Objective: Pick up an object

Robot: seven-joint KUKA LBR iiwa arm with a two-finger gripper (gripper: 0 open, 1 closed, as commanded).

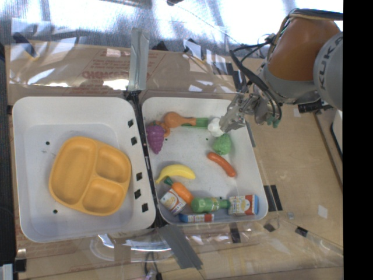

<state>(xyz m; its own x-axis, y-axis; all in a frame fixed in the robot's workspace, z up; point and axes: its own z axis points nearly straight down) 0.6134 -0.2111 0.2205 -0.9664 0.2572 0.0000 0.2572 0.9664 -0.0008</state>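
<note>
Bright light from the top, with lots of shine

The top is washed out white. Clear plastic sheets (175, 69) on the bench glare. The white bins (35, 115) look bright with soft shadows. The picture is a little fuzzy, and small things look blurry.

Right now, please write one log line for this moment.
hand: above right white bin, near green leafy toy vegetable | orange sausage: in bin

I see the left bin (23, 174) holding only a yellow divided plate (88, 174), lying flat toward its near-left part. Brown cardboard (87, 69) under clear plastic lies beyond that bin, and a strip of grey tape (137, 60) runs up from its far-right corner.
</note>
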